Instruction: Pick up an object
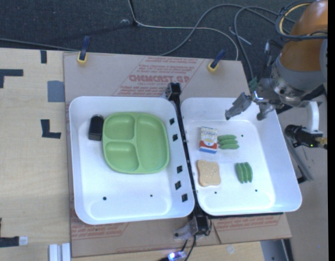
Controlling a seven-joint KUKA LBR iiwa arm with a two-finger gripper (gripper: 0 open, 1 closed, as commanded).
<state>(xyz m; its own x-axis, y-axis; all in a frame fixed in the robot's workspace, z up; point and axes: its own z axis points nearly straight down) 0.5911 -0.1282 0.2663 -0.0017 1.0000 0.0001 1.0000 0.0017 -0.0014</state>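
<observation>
White bins: we count two, the left bin (pixel 83 162) and the right bin (pixel 265 140), side by side.
Green divided plates: we see one (pixel 136 143), with three compartments.
Black blocks: one (pixel 95 128).
Small cartons: one (pixel 208 140).
Toast slices: one (pixel 209 173).
Green pea pod bunches: we count two (pixel 228 141) and (pixel 244 172).
Yellow clamps: two (pixel 82 56) and (pixel 214 64).

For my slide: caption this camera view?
Open gripper hovers over right bin holding toy foods; green tray sits left.
</observation>
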